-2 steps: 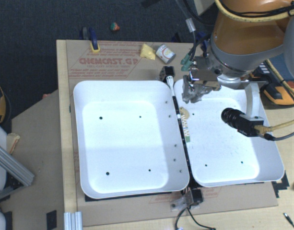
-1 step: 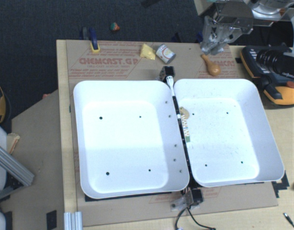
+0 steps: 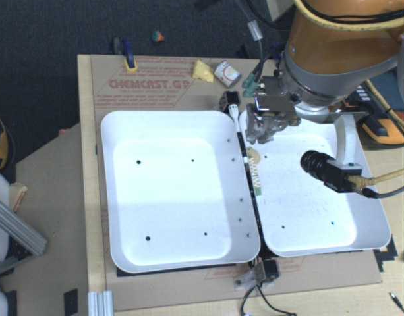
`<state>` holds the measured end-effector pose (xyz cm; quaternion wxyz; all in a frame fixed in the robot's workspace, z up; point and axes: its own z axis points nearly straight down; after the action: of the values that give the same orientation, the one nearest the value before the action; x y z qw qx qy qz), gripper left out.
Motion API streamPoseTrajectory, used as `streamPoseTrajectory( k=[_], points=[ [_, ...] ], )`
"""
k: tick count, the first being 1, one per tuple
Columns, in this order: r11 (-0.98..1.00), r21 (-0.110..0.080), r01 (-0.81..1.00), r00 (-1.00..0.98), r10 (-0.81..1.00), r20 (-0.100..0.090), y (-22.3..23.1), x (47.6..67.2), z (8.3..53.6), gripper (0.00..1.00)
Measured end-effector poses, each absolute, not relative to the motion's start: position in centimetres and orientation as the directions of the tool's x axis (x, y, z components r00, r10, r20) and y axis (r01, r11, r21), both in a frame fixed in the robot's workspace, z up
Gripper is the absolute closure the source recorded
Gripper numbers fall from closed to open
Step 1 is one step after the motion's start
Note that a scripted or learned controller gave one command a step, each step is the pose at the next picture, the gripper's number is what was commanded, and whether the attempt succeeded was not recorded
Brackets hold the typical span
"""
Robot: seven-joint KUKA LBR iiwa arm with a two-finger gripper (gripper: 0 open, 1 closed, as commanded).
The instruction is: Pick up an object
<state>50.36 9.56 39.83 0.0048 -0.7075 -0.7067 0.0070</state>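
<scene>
Pale, with green marks along it, the slim strip (image 3: 255,173) is the only loose thing you can make out in the right bin (image 3: 307,209). It lies lengthwise against the seam (image 3: 256,226) where the two bins meet, on the right bin's side. You cannot tell whether it touches that wall or only lies close to it. It is too small for you to read what it is made of.

Judge it light and thin, probably stiff enough to lift as one piece, and likely to slide or spin on the smooth white floor if nudged. Because it is so flat and so tight to the seam, there is little room on the wall side. Your best hold is probably across its narrow width near the middle, with the gripper turned crosswise to the seam. A hold near one end would likely let it swing or slip out.

The gripper (image 3: 261,129) hangs low over the right bin, just beside the far end of the seam. It sits near the strip's far tip but looks apart from it. The wrist above hides it, so you cannot tell whether it is wide, narrow or closed on anything.

On the other side of the seam, the left bin (image 3: 169,196) shows a bare white floor with four small dark dots. Beyond the seam's far end, outside both bins, a yellow scrap (image 3: 203,71) and a small white box (image 3: 227,74) lie on the printed cardboard (image 3: 149,83).
</scene>
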Motion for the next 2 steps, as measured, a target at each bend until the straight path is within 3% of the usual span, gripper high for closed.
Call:
streamPoseTrajectory(
  k=[1, 2],
  points=[
    [0.004, 0.014, 1.000, -0.005, 1.000, 0.005, 12.0, 48.6, 51.5, 1.00],
    [0.003, -0.013, 1.000, -0.003, 1.000, -0.004, 15.2, 47.9, 38.9, 1.00]
  ],
)
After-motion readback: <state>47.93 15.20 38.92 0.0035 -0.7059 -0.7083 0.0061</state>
